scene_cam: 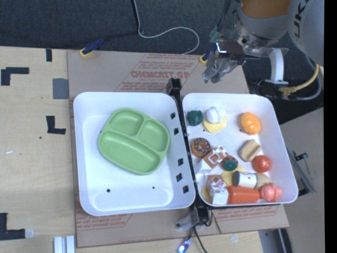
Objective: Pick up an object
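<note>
The end effector [218, 70] hangs above the counter [31, 141] just beyond the far rim of the right bin [279, 136], over the cardboard sheet [152, 70], and nothing sits between its fingers; whether they are apart or together cannot be told from this angle. The right bin holds the toy foods: a dark green piece [195, 117] beside a white and yellow egg [214, 119], an orange fruit [250, 123], a chocolate doughnut [200, 147], a bread roll [248, 150], a red tomato [261, 163] and an orange carrot [243, 195] along the near wall (several smaller pieces are crowded together there). The left bin [84, 157] carries a green divided plate [134, 140], lying flat.
</note>
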### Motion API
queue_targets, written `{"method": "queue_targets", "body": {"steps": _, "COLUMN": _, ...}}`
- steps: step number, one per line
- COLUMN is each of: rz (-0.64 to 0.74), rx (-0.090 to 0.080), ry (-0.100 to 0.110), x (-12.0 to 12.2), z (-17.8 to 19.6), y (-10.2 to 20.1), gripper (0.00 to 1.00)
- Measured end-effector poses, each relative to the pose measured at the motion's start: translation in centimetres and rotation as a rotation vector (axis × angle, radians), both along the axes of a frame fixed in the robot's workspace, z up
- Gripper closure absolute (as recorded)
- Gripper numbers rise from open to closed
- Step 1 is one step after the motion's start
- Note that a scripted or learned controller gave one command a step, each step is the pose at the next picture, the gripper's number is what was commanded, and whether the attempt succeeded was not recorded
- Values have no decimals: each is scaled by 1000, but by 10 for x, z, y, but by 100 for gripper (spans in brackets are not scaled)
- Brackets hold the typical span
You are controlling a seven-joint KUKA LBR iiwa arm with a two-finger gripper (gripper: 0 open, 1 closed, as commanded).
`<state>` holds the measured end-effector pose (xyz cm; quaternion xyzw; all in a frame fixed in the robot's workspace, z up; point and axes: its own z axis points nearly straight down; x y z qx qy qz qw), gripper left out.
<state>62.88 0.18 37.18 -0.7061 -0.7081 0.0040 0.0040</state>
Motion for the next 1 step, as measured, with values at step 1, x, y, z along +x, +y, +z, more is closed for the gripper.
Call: {"method": "queue_targets", "body": {"steps": 1, "rz": 0, "rx": -1, "ry": -23, "x": -3, "z": 143, "y": -15, "gripper": 100}}
